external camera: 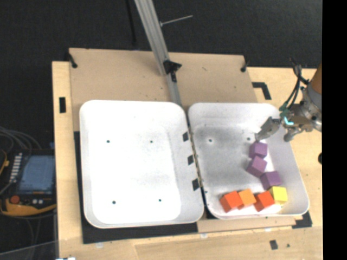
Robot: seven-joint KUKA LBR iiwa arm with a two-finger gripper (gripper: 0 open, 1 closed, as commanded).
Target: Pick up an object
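The end effector (277, 129) is hovering at the right bin's (217, 118) two o'clock rim, fingers spread apart, gripping nothing. Purple blocks (258, 158) are sitting just toward seven o'clock of it.

The arm (314, 83) was cut off at the picture's right edge, just beyond the right bin (227, 118), so little above the end effector (281, 128) showed. Whether its fingers were apart was too small to tell. Left of the bench (62, 145), a blue-screened device (30, 177) ran off the frame.
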